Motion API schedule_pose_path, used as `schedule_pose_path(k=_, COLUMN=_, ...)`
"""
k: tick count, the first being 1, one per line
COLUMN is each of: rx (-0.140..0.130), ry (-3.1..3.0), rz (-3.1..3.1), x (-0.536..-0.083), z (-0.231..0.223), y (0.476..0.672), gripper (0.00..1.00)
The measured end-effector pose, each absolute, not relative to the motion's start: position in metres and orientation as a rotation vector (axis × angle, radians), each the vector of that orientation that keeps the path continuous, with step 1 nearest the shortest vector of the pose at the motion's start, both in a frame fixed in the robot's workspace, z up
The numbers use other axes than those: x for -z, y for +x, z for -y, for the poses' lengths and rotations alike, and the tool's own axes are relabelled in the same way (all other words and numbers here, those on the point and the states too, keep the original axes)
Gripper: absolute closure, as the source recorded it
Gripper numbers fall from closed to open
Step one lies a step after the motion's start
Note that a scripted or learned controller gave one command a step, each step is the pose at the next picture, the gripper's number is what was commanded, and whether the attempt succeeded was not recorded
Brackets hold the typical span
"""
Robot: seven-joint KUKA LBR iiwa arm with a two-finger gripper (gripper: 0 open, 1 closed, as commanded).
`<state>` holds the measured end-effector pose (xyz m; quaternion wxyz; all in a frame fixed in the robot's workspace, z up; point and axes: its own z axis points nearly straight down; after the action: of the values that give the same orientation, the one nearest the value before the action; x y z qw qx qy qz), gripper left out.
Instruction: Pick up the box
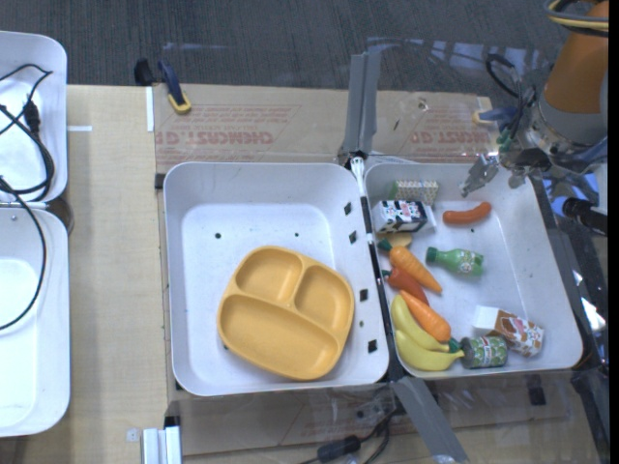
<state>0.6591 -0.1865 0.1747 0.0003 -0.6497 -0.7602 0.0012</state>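
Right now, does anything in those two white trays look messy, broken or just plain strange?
Nothing looks broken or spilled. The right bin is simply a jumble: toy carrots, bananas, a green bottle, a sausage and small boxes lie at all angles. The left bin holds a yellow divided plate sitting slightly askew.

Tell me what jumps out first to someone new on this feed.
The yellow tray alone in the left bin. The right bin is crowded with toy food: carrots, bananas, a box. The gripper hangs over its far corner.
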Motion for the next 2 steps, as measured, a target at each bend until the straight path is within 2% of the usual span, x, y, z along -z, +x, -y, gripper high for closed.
schedule_pose_path(k=1, rx=0.014, ry=-1.979, rz=2.456, x=-0.0991, z=0.1484, y=0.6109, gripper=0.0)
schedule_pose_path(k=2, rx=0.012, ry=-1.983, rz=2.451, x=-0.1059, z=0.1499, y=0.6106, gripper=1.0)
